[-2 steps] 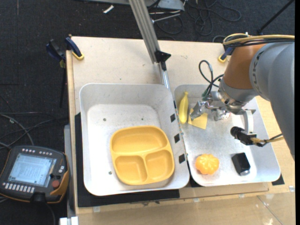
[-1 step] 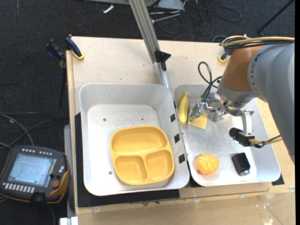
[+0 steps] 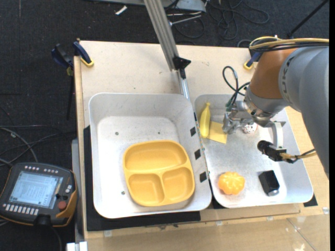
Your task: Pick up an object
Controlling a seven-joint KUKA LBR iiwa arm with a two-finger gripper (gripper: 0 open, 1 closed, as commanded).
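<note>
In the right bin (image 3: pixel 293 184) lie a yellow banana-shaped toy (image 3: pixel 204 120) against the left wall, a flat yellow block (image 3: pixel 218 134) beside it, an orange pumpkin-like toy (image 3: pixel 231 183) near the front, and a small black block (image 3: pixel 269 182) at the front right. My gripper (image 3: pixel 232 122) hangs low over the bin's back part, just right of the yellow block and close to touching it. A small white dotted object (image 3: pixel 249 128) lies right behind the gripper.
The left bin (image 3: pixel 104 114) holds a yellow three-compartment tray (image 3: pixel 158 172). A metal pole (image 3: pixel 163 27) slants over the bench between the bins. A teach pendant (image 3: pixel 35 193) lies off the bench at lower left. Cables hang by the wrist.
</note>
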